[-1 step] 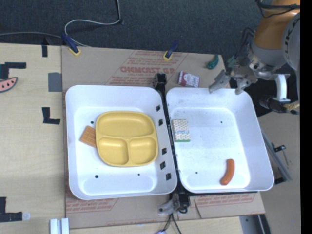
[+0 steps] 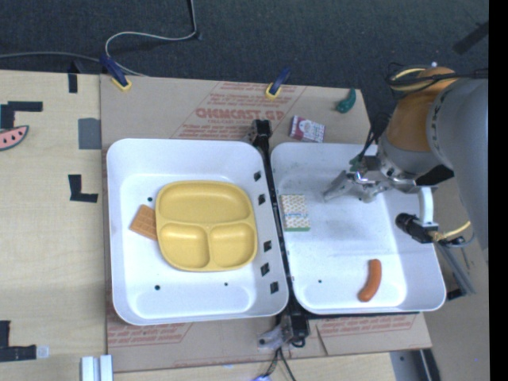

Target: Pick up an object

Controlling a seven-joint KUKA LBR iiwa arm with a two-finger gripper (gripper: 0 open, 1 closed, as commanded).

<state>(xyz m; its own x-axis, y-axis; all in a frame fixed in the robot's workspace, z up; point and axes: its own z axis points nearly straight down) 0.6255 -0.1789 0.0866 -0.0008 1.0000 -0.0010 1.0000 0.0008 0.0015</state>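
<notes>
Candidate objects for the pick lie in the right bin (image 2: 413, 292): a small printed packet (image 2: 294, 211) flat on the floor against the left wall, near the divider, and an orange sausage-shaped piece (image 2: 369, 280) lying near the front right corner, well apart from the packet. The claw (image 2: 337, 189) hangs over the upper middle of this bin, its fingers spread and holding nothing; it points toward the packet, which is near it but not touched. The grey arm with its orange band (image 2: 409, 121) enters from the right. The packet appears the closer target, yet it looks thin and flat, so a good grasp probably needs the fingers to straddle its short sides and descend until they meet the bin floor before closing; a close wall may obstruct one finger. The sausage piece seems easier: rounded, raised, with free space on both long sides, so the claw is best turned across its long axis and centred over its middle. The left bin (image 2: 127, 213) holds a yellow divided plate (image 2: 208, 223) with a brown cracker-like piece (image 2: 144, 222) tucked at its left edge; both bins rest on a cardboard sheet (image 2: 222, 109) on the counter (image 2: 48, 236)
</notes>
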